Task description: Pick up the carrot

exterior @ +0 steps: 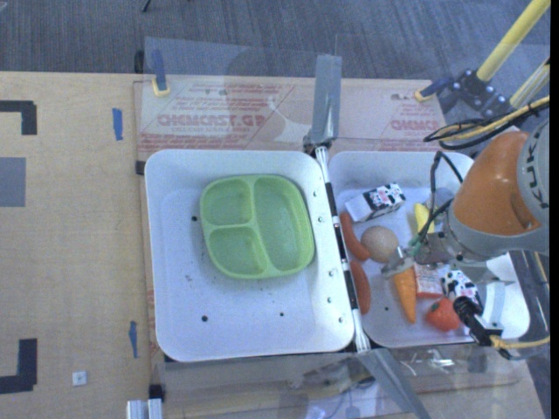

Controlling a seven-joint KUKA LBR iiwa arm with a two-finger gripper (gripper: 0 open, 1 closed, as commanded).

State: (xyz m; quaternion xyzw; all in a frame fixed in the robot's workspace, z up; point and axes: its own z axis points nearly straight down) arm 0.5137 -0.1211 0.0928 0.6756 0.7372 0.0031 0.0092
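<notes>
Left bin (175, 321) held just the green divided plate (256, 226), so nothing landed there; the carrot (405, 292) lay flat on the right bin (384, 337) floor, not lifted, so the pick was, as I judged it, not yet done. It looked orange and tapered, wide end up by the tan potato (379, 242), tip toward the near wall, with red sausages (356, 260) just to its left. My pincer (414, 255) sat at the carrot's wide end, near or touching; how far apart its tips stood, or whether it gripped anything, I couldn't tell.
</notes>
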